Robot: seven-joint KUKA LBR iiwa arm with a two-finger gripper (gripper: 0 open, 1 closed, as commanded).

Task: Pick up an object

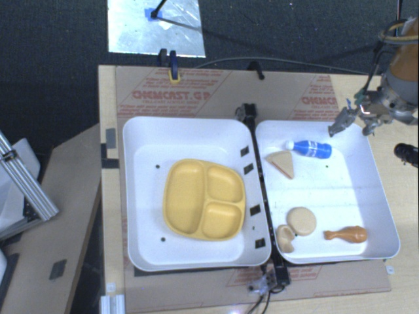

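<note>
The right bin [366, 195] has bare floor across its middle and right side. Along its far wall lie a bottle [310, 149] and, just beside it, a wedge [282, 165]. Near the front edge sit a disc [302, 220], a shell [285, 237] touching it, and a drumstick [347, 234] a little apart. The left bin [141, 175] is mostly taken by a yellow tray [203, 199]; only narrow strips around it stay free.
</note>
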